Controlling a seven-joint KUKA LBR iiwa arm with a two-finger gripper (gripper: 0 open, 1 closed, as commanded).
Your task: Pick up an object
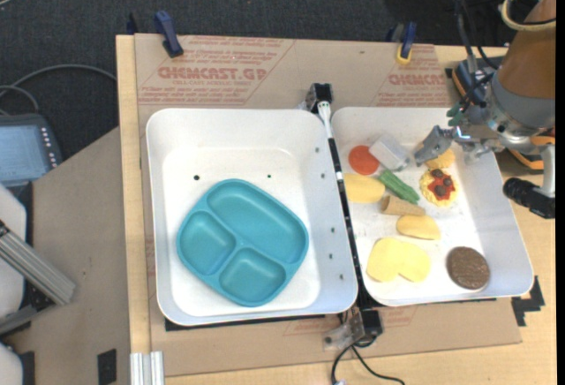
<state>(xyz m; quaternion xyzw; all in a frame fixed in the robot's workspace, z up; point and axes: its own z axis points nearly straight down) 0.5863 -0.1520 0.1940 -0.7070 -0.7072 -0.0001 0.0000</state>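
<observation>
Hovering gripper: the gripper (439, 143) hangs over the back half of the right bin (516, 273), just above the toy food, with nothing visible between its fingers.
Gripper state: fingers look spread apart, one dark tip toward the grey block (387, 151), the other lost against the arm; clamped on nothing I can see.
Likely target: the small yellow piece with red topping (439, 185), sitting just in front of the gripper, toward the near wall of the right bin. That's my guess; the task names no one object.
Target's axis: roundish, no clear long axis; topping faces up.
Neighbour with an axis: the green bean (399, 185) lies slanted just left of the target, long axis running from the grey block down toward the near right of the bin.
Crowding: red tomato (363, 160) and yellow piece (364, 189) sit left of the bean; the brown wedge (399, 206) and a yellow lump (418, 227) touch or nearly touch in front of it.
Farther out: big yellow slab (397, 260) and brown cookie (467, 267) near the front wall.
Risk: a descent here could land a finger on the bean or block, nudging the pile and closing on air.
Left bin: holds a teal divided plate (243, 240), well apart from the action.
</observation>
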